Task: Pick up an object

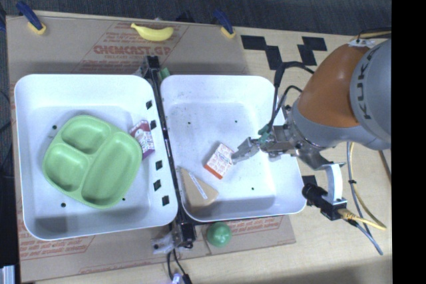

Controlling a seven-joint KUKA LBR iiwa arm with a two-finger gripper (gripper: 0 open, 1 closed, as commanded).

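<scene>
Packet: small orange-and-white packet (218, 160), flat mid-floor in the right bin (219, 86).
Handling: looks light, thin, probably crinkly; pinch across its narrow edges.
Gripper: gripper (243, 149) beside its right edge; finger state unclear.

Right bin (200, 93): I see open floor across its upper half. Obstacles lower centre: packet (218, 160), tan wedge (198, 188). Left bin (26, 143): green tray (92, 160) crowds the middle.
</scene>
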